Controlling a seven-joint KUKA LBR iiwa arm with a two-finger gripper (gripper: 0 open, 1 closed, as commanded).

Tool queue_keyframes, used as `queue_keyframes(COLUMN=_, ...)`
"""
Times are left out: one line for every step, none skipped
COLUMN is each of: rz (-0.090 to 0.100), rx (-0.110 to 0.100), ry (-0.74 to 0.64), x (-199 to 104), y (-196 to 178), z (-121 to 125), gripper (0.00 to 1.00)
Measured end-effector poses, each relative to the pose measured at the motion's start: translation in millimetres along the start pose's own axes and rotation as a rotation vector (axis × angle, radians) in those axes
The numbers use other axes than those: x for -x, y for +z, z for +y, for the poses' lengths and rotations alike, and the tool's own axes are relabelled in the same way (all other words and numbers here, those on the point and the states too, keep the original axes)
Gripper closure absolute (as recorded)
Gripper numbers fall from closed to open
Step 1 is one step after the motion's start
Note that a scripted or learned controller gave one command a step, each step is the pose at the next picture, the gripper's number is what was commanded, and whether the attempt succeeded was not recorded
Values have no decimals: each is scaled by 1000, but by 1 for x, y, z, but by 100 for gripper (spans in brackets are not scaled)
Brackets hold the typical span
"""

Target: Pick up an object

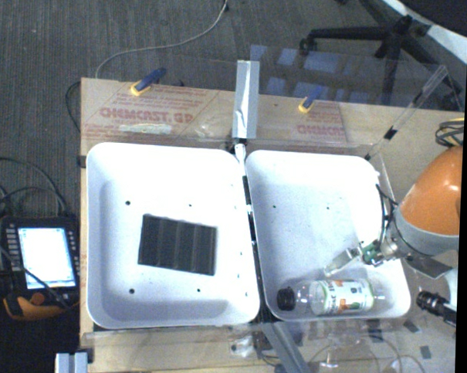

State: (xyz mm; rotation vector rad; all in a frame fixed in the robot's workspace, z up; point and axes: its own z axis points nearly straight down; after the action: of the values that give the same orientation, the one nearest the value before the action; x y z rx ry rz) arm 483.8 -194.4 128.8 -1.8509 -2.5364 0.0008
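Dark carpet surrounds the counter (144, 112); the bottle (333, 296) lying in the right bin (311, 185) looks light, stiff and slippery, best gripped mid-body, near the gripper (352, 257), whose fingers' state I cannot tell.

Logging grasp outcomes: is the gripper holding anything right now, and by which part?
Nothing visibly held. The gripper sits above the bottle, which lies on its side along the near wall of the right bin. The dark pad lies flat in the left bin.

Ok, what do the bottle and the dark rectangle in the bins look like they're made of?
The bottle, lying on its side in the right bin, looks like clear glossy plastic: see-through body, highlights, dark cap, printed label. The dark rectangle in the left bin looks matte and ribbed, perhaps rubber or foam; the view leaves that open.
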Motion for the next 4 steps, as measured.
queue_keyframes(rz=-2, rx=0, ry=529, x=36, y=-51, z=20, gripper=0)
queue_keyframes(rz=-1, rx=0, ry=598, x=21, y=-87, z=-7, gripper=0)
queue_keyframes(rz=-2, rx=0, ry=543, x=-11, y=-97, z=4, gripper=0)
queue_keyframes(rz=-3, rx=1, ry=423, x=-39, y=-115, z=13, gripper=0)
